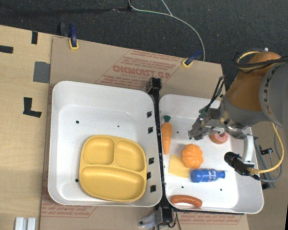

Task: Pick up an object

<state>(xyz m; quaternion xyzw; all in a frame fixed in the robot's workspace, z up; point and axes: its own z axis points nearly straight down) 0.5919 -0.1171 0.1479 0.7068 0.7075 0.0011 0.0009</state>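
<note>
cardboard (139, 72) reads "chemcast gp" in red, pincer (198, 136) near pumpkin (192, 155).

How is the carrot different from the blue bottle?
The carrot is orange and tapered; the bottle is blue and blunt-ended. The carrot lies lengthwise along the bin's left wall, while the bottle lies crosswise nearer the middle. Both rest flat in the right bin.

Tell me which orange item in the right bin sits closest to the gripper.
The round orange pumpkin, just below the gripper; the carrot lies by the divider.
</note>
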